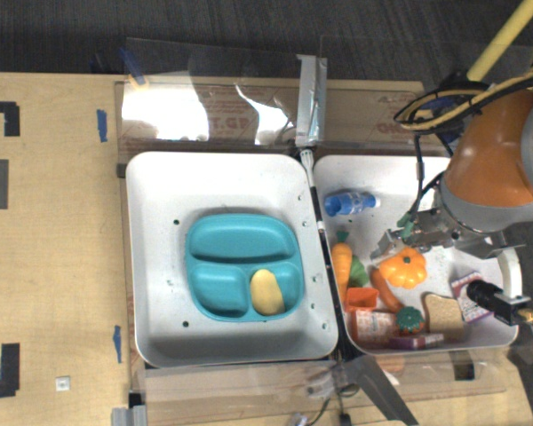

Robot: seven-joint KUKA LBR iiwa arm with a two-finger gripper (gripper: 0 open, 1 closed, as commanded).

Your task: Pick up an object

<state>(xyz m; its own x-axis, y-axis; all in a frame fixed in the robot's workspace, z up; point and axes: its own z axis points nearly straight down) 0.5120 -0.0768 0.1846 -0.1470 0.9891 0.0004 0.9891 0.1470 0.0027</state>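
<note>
Gripper (407,234) is hovering over the pumpkin (403,270) mid-bin (382,169), grip impossible to judge, risking nudging the crowding carrot (341,262).

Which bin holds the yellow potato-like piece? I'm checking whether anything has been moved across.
Left bin: the yellow piece lies in the teal tray's lower-right compartment.

orange toy pumpkin (403,270) | upright | right bin, amid clutter
</note>
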